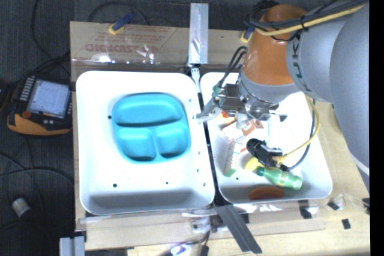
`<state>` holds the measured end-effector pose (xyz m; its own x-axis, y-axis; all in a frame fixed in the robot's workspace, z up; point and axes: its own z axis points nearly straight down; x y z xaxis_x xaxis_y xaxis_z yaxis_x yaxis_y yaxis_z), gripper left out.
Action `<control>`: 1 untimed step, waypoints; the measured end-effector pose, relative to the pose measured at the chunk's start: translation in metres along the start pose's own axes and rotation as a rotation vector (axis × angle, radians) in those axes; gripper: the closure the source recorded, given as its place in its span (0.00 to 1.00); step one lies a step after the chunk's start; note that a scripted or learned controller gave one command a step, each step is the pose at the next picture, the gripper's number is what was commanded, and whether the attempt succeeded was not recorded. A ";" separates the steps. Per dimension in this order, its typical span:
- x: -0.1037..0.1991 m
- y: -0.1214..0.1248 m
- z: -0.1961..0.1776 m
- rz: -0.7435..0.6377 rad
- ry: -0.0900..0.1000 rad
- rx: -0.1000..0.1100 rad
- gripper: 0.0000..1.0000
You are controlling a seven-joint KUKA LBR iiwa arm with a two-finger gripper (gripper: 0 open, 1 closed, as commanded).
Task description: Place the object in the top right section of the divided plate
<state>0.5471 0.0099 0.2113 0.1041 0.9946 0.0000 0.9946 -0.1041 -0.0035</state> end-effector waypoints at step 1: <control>0.060 -0.043 0.030 0.028 -0.001 0.004 0.00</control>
<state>0.5101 0.0738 0.1816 0.1318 0.9913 -0.0016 0.9912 -0.1318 -0.0074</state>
